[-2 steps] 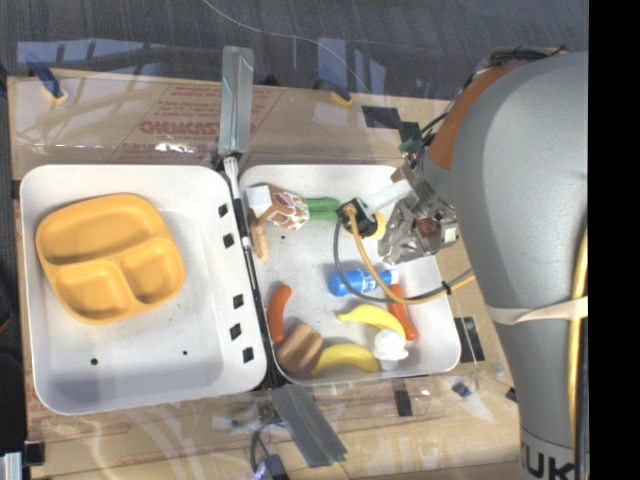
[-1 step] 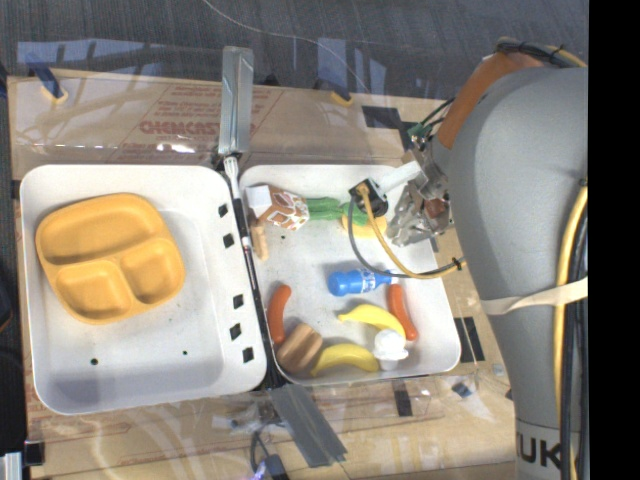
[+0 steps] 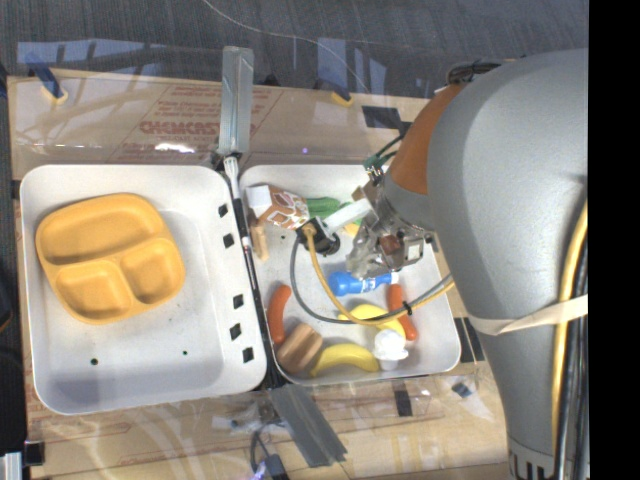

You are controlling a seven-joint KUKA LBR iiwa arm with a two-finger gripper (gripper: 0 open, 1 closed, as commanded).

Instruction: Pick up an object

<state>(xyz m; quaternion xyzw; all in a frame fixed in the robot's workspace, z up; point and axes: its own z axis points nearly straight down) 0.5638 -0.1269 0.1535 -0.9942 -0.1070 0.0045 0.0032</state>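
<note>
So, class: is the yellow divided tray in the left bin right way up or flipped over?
Right way up. The yellow divided tray lies flat in the left bin with its three hollow compartments facing the camera.

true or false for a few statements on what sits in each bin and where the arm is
1. The yellow divided tray lies in the left bin. True.
2. The banana lies in the left bin. False: it lies in the right bin, near its front edge.
3. The gripper is over the right bin. True.
4. The blue object sits on the yellow divided tray. False: it lies in the right bin, just below the gripper.
5. The arm reaches over the left bin. False: it comes in from the right and stops over the right bin.
</note>
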